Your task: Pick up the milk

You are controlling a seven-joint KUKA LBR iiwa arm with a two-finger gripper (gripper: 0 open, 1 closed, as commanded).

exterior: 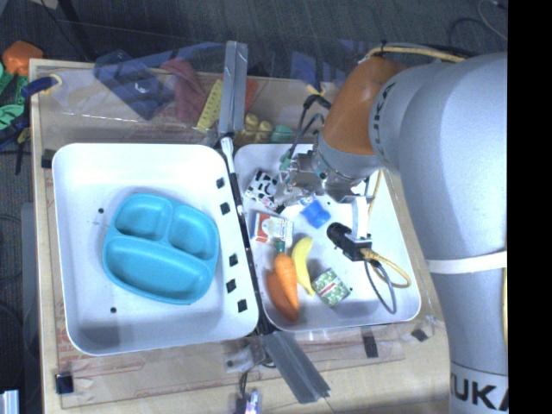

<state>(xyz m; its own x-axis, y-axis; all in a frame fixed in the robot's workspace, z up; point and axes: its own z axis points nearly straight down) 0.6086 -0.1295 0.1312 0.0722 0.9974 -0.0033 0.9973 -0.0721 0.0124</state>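
Note:
The milk point(262, 187), a small carton with black and white cow patches, lies at the upper left of the right bin point(398, 276), close to the divider. My gripper point(296, 178) hangs low over the bin just to the right of the carton, under the orange wrist band. A small blue block point(316, 213) lies directly below the gripper. I see nothing held in the gripper.
A red and white carton point(274, 228), a banana point(303, 263), a carrot point(284, 288) and a green packet point(330, 287) lie in the lower half of the right bin. The left bin point(78, 171) holds a blue divided tray point(161, 247).

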